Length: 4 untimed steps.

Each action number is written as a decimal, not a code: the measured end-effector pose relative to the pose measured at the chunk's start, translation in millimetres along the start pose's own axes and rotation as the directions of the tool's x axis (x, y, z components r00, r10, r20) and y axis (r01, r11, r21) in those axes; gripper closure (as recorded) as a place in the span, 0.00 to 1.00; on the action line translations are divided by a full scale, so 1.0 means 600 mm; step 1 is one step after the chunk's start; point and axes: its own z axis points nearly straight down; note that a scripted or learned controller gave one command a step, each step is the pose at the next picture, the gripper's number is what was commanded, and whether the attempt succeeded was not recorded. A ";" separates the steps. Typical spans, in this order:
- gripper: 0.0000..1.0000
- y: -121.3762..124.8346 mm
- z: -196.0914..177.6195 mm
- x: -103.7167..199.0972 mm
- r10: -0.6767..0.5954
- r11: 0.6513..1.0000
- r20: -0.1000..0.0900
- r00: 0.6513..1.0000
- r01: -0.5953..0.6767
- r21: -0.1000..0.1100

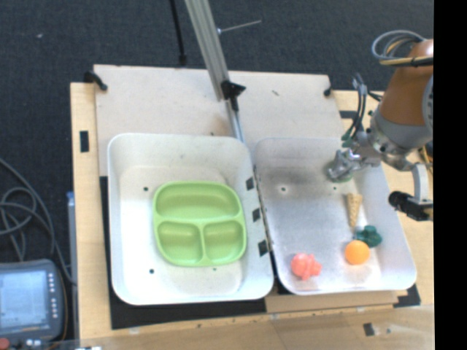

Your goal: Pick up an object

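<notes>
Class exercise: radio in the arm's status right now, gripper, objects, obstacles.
Gripper over right bin, upper part, nothing seen held. Cone, orange ball, pink toy lie loose. Path unobstructed.

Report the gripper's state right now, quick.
Gripper: over the right bin, above the cone-shaped object; open or shut cannot be told, and nothing is seen held.

The bench [87,195] is viewed by 1 fixed camera from above, at a slant, far enough that both white bins [131,195] and surrounding dark floor [73,20] are included.
</notes>
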 end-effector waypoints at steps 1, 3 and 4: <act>1.00 0.003 -0.076 -0.003 -0.004 1.000 0.000 1.000 0.004 0.000; 1.00 -0.019 -0.108 0.154 -0.010 1.000 -0.004 1.000 0.010 0.005; 1.00 -0.026 -0.088 0.244 -0.010 1.000 -0.004 1.000 0.010 0.006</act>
